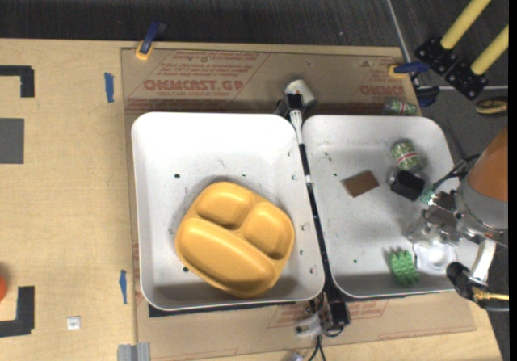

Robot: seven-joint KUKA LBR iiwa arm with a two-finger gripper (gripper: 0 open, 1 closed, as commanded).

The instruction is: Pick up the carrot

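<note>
In the right bin's [355, 141] near corner, the hand [436, 253], grip unreadable, hangs beside a green ridged piece [402, 265].

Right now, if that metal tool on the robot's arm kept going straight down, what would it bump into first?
Probably the white floor of the right bin, just beside the small green ridged block. The tool hangs above that corner, though depth is hard to judge.

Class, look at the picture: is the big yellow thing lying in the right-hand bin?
No, the big yellow thing lies in the left bin, filling much of its floor.
</note>
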